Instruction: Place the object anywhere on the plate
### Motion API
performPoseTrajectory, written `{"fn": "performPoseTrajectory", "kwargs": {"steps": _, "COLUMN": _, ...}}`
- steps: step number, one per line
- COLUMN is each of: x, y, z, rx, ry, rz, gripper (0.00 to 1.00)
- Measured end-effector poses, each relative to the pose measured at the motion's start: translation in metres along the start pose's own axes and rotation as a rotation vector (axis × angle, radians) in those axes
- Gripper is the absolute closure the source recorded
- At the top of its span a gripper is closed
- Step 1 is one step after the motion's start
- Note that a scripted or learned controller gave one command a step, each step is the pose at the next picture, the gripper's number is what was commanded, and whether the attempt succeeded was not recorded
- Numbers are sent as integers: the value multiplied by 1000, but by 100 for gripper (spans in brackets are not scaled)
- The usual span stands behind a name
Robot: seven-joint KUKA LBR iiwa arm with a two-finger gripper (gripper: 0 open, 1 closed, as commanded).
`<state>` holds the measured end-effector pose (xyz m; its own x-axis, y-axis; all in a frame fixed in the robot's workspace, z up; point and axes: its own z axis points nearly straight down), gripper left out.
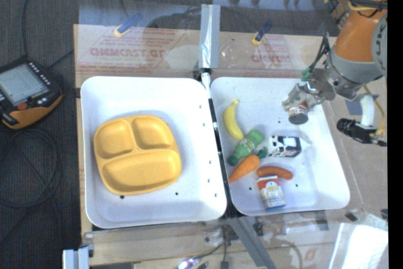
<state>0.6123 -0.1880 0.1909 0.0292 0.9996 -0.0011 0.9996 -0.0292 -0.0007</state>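
The tool [298,109] hangs over the upper right part of the right shallow white bin [327,189], below the grey arm's orange band [359,41]; whether it is released or clenched cannot be told from this angle, and nothing is seen between its parts. The yellow three-compartment plastic plate [137,152] lies in the left white bin [151,208]. In the right bin lie a yellow toy banana [233,120], a green toy vegetable [249,143], an orange toy carrot [244,167], a black-and-white toy cow [284,147], a red toy sausage [274,171] and a small labelled carton [272,192], all apart from the plate.
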Motion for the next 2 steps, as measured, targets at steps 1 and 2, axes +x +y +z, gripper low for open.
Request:
{"fn": "performPoseTrajectory", "kwargs": {"steps": 1, "x": 71, "y": -15, "z": -62, "rx": 0, "ry": -1, "rz": -119, "gripper": 100}}
{"fn": "performPoseTrajectory", "kwargs": {"steps": 2, "x": 141, "y": 31, "z": -44, "rx": 1, "ry": 0, "rz": -222, "gripper": 100}}
